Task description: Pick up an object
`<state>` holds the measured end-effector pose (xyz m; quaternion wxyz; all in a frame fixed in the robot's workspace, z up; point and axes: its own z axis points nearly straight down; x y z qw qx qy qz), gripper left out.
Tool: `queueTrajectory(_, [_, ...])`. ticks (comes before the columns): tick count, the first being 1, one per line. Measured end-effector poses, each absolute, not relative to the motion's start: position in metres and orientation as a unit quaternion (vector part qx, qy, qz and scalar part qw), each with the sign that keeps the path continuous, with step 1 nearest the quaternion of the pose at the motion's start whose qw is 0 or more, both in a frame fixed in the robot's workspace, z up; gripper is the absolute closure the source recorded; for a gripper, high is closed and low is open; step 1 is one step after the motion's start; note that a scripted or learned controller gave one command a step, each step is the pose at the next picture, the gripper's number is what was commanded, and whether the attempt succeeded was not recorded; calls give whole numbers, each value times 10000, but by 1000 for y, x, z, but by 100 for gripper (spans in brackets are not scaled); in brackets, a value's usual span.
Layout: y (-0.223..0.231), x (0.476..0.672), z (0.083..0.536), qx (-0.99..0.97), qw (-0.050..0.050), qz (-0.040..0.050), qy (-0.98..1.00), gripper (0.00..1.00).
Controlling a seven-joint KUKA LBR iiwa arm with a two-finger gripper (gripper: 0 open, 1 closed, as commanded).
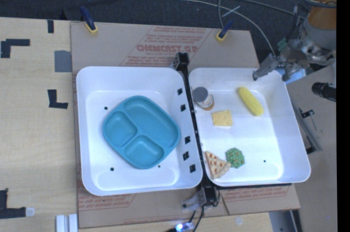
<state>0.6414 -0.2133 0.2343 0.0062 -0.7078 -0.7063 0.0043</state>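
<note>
The right bin (284, 132) holds several small items. A yellow corn cob (250, 100) lies near its back, a yellow cheese square (222, 118) sits left of the middle, and a small round jar (202, 97) stands by the left wall. At the front are a green broccoli piece (235, 157) and a pizza slice (216, 164). My gripper (275, 73) hovers over the bin's back right corner, up and to the right of the corn. It is open, with nothing between its fingers.
The left bin (90, 116) holds a blue divided plate (141, 131). A black divider (188, 127) runs between the bins. Cables (240, 12) arc over the bench behind the right bin. Two clamps (88, 22) pin the cardboard sheet at the back.
</note>
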Motion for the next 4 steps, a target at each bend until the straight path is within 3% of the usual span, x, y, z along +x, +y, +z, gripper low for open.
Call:
queueTrajectory(1, [-213, 644, 243, -7065, 4, 6, -7077, 0])
queueTrajectory(3, [-205, 639, 117, -7063, 22, 24, -7079, 0])
queueTrajectory(4, [-205, 639, 84, -7060, -11, 13, -7082, 0])
